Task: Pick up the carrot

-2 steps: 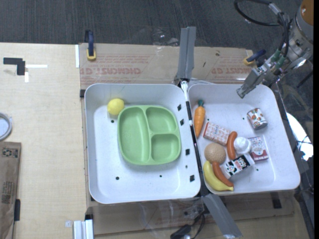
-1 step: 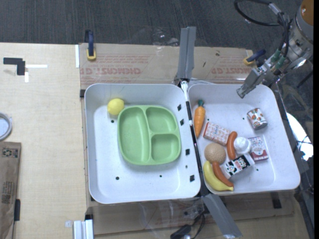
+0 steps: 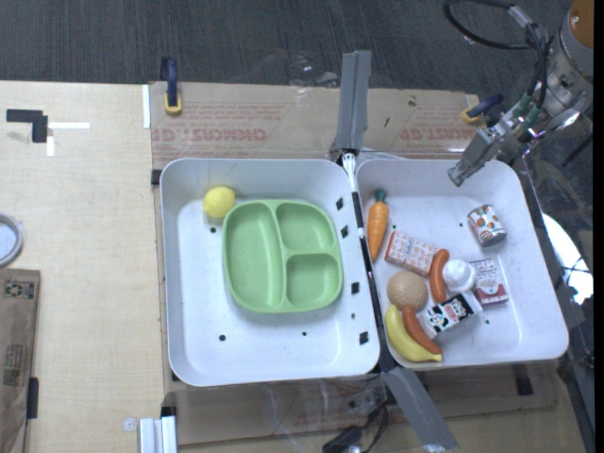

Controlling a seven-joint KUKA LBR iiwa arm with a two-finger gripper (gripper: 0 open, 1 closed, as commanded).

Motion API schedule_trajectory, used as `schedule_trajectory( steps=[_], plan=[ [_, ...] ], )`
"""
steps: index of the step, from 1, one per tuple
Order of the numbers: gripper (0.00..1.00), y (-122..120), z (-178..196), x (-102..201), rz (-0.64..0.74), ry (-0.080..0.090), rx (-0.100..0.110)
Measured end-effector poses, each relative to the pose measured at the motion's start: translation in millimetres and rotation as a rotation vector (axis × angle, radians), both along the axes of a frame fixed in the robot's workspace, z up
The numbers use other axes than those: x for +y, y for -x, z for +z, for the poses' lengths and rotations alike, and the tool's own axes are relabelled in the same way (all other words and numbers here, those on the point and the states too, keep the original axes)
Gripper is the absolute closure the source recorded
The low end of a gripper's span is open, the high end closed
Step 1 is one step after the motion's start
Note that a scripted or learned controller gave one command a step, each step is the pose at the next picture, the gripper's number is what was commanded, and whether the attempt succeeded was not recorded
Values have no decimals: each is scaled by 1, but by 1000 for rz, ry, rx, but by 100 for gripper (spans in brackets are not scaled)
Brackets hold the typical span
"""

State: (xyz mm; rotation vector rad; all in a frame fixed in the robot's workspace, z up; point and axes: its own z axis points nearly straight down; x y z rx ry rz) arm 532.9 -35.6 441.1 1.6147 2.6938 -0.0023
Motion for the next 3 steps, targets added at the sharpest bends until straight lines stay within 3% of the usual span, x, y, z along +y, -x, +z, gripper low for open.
schedule_trajectory(
  steps=[1,2,3],
  plan=[
    [0,-38,-105,-2,128,-1,1],
    [0,-4,-71,-2,103,0,0],
    [100,-6,-62,-3,101,1,-1]
  ],
)
